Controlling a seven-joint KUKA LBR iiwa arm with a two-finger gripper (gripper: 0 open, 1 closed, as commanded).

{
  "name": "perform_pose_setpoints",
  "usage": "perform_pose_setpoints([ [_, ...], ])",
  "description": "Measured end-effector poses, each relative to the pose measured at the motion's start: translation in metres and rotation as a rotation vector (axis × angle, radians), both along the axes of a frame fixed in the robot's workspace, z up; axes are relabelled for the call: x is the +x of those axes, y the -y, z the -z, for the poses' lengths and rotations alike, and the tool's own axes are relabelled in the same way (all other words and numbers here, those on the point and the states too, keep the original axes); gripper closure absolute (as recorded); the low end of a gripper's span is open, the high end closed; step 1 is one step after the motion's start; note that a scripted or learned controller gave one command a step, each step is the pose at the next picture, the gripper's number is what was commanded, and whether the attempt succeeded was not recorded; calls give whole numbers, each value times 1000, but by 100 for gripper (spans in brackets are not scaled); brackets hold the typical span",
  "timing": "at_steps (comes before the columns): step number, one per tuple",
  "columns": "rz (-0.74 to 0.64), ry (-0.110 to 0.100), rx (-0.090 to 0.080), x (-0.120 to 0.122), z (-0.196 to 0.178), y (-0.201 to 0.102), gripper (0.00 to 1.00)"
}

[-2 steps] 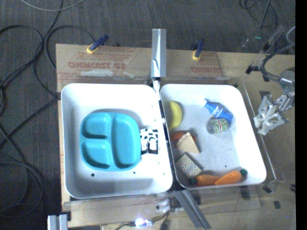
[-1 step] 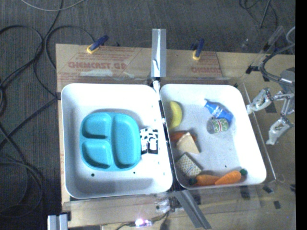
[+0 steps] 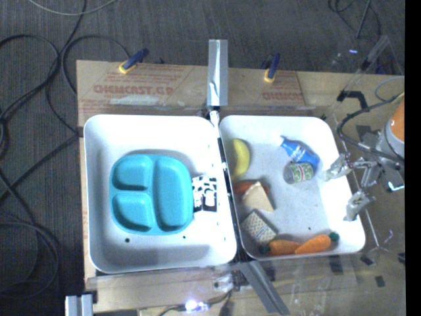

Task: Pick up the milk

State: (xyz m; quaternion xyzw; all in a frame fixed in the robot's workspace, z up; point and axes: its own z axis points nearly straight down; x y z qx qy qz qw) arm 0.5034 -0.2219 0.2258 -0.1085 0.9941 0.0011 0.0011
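Bench view: gripper spread wide, gripping nothing, at right bin's right rim; milk waits in left bin — approach unstarted.

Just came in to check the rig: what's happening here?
The grey arm's two-finger gripper is open above the right edge of the right white bin, holding nothing. The black-and-white cow-patterned milk carton lies in the left white bin, beside the blue sectioned tray, untouched. So the pick hasn't happened.
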Motion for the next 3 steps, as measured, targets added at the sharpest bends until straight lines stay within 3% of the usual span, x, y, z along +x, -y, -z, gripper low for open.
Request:
perform_pose_setpoints([
  [1,-40,3,-1,22,131,-1,0],
  [2,-39,5,0,23,122,-2,100],
  [3,-48,4,-2,68,-36,-36,100],
])
